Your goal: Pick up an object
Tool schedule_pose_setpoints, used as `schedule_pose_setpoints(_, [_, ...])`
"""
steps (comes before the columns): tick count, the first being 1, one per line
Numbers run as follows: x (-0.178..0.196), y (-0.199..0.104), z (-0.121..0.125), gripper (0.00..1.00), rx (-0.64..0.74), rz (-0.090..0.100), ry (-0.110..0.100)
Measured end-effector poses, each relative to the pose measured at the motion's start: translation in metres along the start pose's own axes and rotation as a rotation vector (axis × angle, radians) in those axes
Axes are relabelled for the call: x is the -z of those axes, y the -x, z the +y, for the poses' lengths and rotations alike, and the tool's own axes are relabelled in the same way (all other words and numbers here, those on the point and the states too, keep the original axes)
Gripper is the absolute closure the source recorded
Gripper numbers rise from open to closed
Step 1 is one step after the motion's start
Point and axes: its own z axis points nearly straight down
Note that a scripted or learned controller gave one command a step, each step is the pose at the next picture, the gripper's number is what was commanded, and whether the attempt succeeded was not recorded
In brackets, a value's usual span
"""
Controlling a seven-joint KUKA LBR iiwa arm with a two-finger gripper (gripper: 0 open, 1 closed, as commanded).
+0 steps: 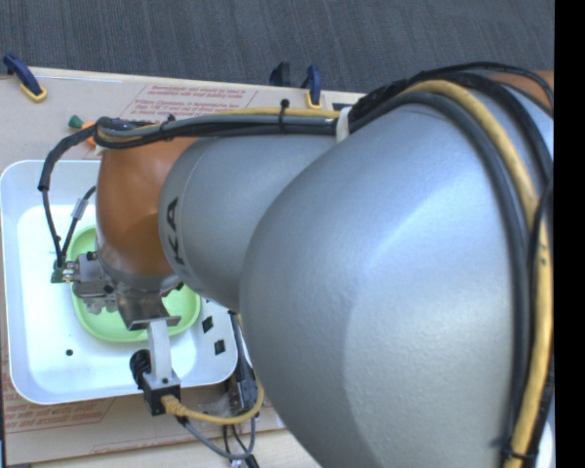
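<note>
As you look down, the arm (370,261) hangs over the left bin (24,261).
It holds a green bowl (180,310); jaws' state: cannot tell.

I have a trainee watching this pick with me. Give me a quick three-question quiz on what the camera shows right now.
1. True or false: the arm hangs over the white bin at the left of the view.
2. What colour is the round dish under the wrist?
A. red
B. green
C. blue
3. Fill in: the band above the wrist is ____.

Key: 1 true; 2 B; 3 orange.
</note>
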Motion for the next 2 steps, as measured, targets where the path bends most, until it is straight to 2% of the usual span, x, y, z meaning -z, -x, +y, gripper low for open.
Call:
schedule_pose_setpoints(1, [0.001,0.0,0.001,0.0,-0.001,0.001,0.002])
schedule_pose_setpoints(2, [-0.075,0.001,0.017,0.0,0.0,0.0,0.001])
